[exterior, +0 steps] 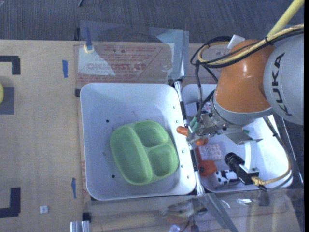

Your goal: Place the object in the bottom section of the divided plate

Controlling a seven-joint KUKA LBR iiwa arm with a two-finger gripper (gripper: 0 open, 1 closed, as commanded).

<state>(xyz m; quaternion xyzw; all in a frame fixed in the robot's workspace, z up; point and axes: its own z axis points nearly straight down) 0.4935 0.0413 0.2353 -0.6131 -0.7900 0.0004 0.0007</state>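
The green divided plate (144, 152) lies in the left white bin (96, 105), with one long section on its left and two smaller ones on its right. My gripper (194, 133) hangs over the rim between the two bins, just right of the plate's upper right section. It is shut on a small orange object (182, 129), whose ends stick out on both sides of the fingers. The wrist and its orange band (241, 76) hide most of the gripper from above.
The right bin (275, 153) holds a pink-and-white packet (211, 152), an orange-red piece (207, 167) and a black-and-white item (223, 177). A black cable plug (237, 164) hangs low beside them. A clear plastic sheet (130, 57) lies behind the left bin.
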